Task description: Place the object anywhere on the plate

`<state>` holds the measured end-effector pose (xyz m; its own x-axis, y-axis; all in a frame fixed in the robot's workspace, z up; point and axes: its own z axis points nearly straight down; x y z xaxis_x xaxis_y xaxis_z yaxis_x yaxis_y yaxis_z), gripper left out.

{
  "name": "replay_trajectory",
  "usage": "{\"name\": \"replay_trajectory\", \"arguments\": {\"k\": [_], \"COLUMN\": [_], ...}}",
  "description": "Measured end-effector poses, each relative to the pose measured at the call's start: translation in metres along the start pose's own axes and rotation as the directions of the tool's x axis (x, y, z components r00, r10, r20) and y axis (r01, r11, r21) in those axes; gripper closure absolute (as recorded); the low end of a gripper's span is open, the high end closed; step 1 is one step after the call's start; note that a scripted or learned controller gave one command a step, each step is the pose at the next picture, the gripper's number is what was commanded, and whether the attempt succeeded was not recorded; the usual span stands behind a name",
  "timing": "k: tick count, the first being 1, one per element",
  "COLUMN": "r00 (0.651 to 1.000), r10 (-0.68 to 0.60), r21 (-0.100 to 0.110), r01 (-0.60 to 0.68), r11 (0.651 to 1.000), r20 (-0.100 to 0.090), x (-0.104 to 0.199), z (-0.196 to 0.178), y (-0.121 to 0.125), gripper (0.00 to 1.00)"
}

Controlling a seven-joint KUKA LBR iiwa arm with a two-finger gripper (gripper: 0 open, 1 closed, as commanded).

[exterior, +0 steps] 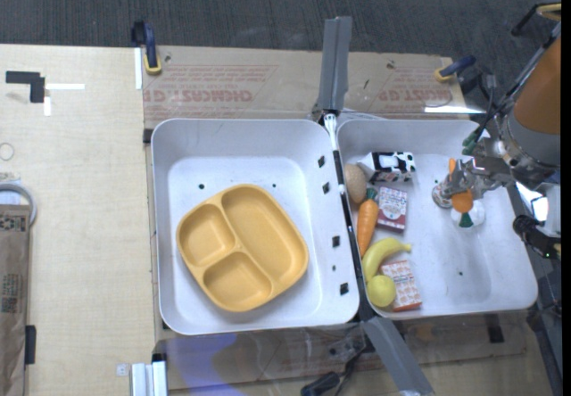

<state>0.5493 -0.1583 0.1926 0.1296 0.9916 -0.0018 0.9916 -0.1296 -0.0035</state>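
Over the right bin [500, 292], your gripper [457, 193] holds a small orange thing [461, 202] between its fingers. Your yellow plate [242, 247] sits in the left bin [169, 207], well apart. A carrot [366, 223] and a banana [385, 253] lie near the divider.

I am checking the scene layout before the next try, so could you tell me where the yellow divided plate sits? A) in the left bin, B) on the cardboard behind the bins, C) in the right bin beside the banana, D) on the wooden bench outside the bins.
A: the yellow plate lies flat in the left bin, while the banana is in the right bin.
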Motion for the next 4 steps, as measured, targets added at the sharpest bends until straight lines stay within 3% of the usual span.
{"name": "replay_trajectory", "arguments": {"k": [1, 2, 3, 4], "r00": [0.995, 0.994, 0.952, 0.94], "r10": [-0.099, 0.109, 0.308, 0.342], "r21": [0.0, 0.001, 0.001, 0.002], "r01": [0.099, -0.109, -0.308, -0.342], "r11": [0.995, 0.994, 0.952, 0.94], "r20": [-0.001, 0.0, 0.001, 0.003], "x": [0.08, 0.158, 0.249, 0.319], "z": [0.002, 0.002, 0.002, 0.052], "y": [-0.016, -0.009, -0.032, -0.075], "gripper": [1.0, 1.0, 1.0, 1.0]}}
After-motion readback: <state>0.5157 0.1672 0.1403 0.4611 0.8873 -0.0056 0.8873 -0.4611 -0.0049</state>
